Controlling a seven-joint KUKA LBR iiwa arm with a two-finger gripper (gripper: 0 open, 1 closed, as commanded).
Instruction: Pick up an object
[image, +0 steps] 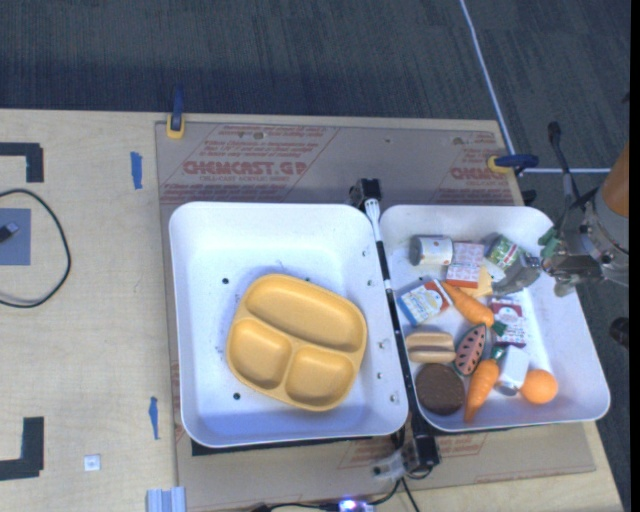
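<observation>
Nothing lifted yet: the claw (528, 272) hangs over the right white bin (590, 380), whether wide or narrow I cannot tell; the long orange plastic carrot (468, 303) lies just left of it.

Bench (90, 330) with two white bins (200, 300)

Your arm (622, 185) enters from the right edge of the camera view, with part of the orange band showing at the frame's margin. The wrist sits low, angled leftward. Your gripper (528, 268) extends from it, its metal fingertips pointing left and slightly down. Finger spacing cannot be determined.
</observation>
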